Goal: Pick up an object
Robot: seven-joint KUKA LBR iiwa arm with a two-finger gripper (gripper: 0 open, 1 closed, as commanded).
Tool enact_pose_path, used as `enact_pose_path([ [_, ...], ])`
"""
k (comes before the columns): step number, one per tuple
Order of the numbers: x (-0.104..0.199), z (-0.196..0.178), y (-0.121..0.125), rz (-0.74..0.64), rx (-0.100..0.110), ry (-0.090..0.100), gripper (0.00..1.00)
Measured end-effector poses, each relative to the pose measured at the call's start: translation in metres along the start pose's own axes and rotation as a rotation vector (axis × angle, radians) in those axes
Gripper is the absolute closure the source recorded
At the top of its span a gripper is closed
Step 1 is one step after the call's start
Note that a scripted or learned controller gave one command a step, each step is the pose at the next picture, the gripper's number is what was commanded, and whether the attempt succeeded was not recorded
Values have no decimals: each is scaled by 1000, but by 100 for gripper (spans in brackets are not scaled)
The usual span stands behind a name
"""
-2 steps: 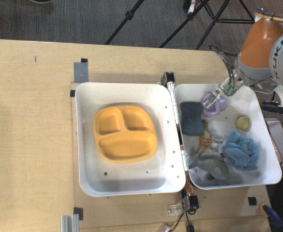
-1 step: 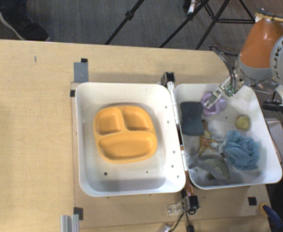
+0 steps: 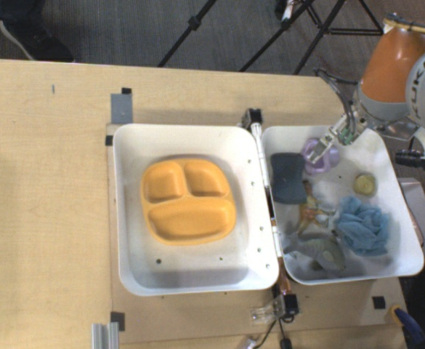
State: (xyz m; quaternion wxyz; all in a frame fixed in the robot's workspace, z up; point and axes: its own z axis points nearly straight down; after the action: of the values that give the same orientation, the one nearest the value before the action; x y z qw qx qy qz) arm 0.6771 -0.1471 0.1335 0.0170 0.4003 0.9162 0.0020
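Just beside the translucent purple plastic cup (image 3: 320, 156) hangs the two-finger gripper (image 3: 341, 134), its jaw state impossible to tell.

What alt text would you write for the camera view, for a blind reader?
The gripper hangs over the right bin, by a purple cup, among a blue cloth, a dark pad and other small items. The left bin holds an orange tray.
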Motion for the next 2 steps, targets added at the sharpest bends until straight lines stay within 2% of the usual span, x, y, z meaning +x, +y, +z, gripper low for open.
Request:
enact_pose_path([
  [1, -4, 1, -2, -49, -3, -1, 0],
  [2, 8, 31, -10, -49, 23, 39, 0],
])
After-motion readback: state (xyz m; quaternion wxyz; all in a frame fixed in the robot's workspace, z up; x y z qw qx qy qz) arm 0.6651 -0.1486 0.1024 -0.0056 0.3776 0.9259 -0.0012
